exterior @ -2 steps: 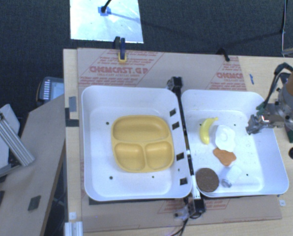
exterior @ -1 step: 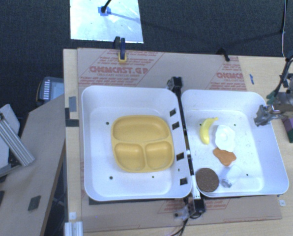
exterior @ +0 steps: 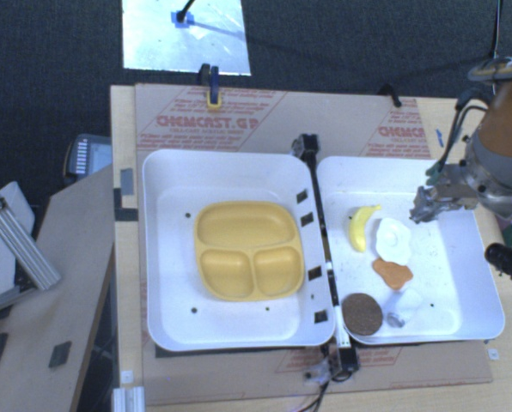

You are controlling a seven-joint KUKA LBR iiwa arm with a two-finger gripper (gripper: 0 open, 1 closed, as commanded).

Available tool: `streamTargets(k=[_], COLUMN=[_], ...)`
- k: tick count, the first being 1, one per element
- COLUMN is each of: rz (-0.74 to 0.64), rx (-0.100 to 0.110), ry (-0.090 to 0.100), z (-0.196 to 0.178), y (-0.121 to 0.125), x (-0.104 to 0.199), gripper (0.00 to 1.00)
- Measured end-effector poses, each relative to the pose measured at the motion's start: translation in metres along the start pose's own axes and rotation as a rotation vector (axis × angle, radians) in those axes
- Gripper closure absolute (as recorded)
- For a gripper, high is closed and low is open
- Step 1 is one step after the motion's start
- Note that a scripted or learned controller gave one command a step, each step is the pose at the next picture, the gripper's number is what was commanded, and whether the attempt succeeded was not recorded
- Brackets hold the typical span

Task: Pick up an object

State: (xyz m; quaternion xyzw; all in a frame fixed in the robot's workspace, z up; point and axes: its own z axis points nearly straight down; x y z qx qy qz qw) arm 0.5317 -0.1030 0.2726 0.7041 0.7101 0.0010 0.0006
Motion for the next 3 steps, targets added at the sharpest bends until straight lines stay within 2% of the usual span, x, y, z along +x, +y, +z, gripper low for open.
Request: streamTargets(k=[2, 3], rz=[-0.002, -0.003], rx=[0.001, 0.001], ry=[0.002, 0.002], z=[0.014, 0.026], y=[-0.018, -0.013], x=[0.113, 0.175], gripper=[1.0, 1.0])
